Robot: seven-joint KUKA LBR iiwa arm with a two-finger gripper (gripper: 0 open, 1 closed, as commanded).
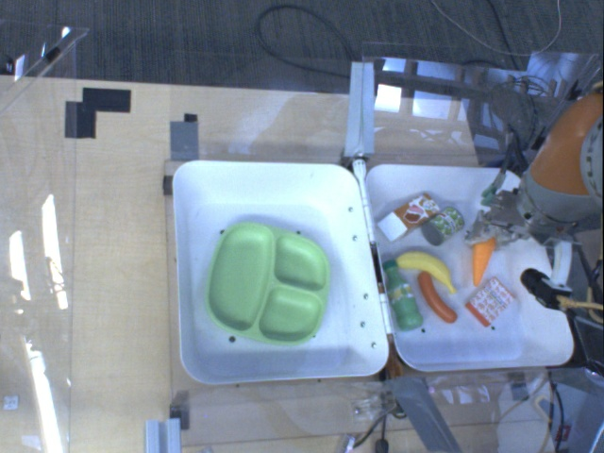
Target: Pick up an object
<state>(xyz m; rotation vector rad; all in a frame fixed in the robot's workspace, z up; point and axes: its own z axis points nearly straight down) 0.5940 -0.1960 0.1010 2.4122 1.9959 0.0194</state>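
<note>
1. The gripper hangs over the right side of the right bin, at the end of the grey arm with its orange band, which comes in from the right edge. Whether it is spread or pressed together cannot be told; nothing is seen pinched in it.
2. Just below the gripper lies an orange toy carrot, thick end up near the gripper, tip pointing down. Whether the two touch cannot be told.
3. Below and right of the carrot, a small red-and-white printed packet lies flat on the bin floor.
4. Left of the carrot, a yellow banana lies on a slant, with a red sausage close under it.
5. A green bottle lies along the bin's left wall.
6. In the upper part of the bin, a brown-and-white packet sits beside a small green-labelled can.
7. The left bin holds a green sectioned tray with three compartments.
</note>
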